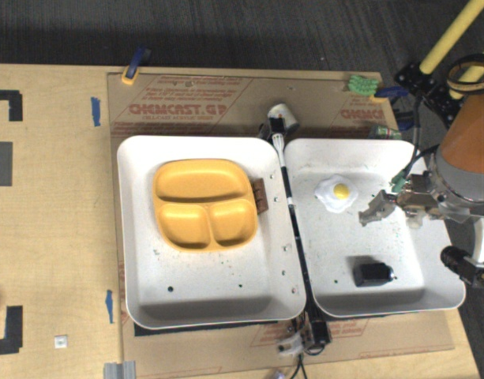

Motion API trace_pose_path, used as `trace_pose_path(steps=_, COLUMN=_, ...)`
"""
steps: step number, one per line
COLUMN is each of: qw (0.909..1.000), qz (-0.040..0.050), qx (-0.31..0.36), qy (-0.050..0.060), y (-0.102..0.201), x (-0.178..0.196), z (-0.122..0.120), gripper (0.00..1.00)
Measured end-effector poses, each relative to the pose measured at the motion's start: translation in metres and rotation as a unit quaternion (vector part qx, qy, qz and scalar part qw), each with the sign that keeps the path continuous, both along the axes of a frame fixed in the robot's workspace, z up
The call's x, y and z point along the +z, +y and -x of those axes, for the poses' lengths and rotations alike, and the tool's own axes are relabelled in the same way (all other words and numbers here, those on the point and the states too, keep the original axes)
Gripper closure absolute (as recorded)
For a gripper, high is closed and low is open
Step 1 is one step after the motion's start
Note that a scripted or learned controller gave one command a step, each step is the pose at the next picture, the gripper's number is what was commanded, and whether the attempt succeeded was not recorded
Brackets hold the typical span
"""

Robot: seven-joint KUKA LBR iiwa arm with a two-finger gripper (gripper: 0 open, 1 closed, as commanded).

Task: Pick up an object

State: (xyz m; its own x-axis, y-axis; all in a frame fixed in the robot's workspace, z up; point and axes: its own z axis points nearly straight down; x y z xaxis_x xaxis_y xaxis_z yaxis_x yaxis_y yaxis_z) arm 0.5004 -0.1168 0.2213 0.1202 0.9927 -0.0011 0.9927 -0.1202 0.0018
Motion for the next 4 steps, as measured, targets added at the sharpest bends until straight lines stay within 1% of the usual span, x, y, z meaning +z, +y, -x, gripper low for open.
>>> trace_pose_path(steps=1, qw=0.9941, qz=-0.0009, qx=0.109, qy=0.001, y=-0.015, x=-0.124, z=-0.064, gripper=0.0)
trace_pose_path(steps=2, qw=0.9995, qz=-0.0002, qx=0.03, qy=-0.001, y=0.021, x=-0.136, z=-0.098, gripper=0.0)
trace_pose_path(steps=3, qw=0.9744, qz=0.0006, qx=0.225, qy=-0.001, y=0.012, x=-0.136, z=-0.149, gripper=0.0)
trace_pose_path(steps=4, qw=0.9925, qz=-0.0008, qx=0.122, qy=0.001, y=0.01, x=-0.136, z=-0.09, gripper=0.0)
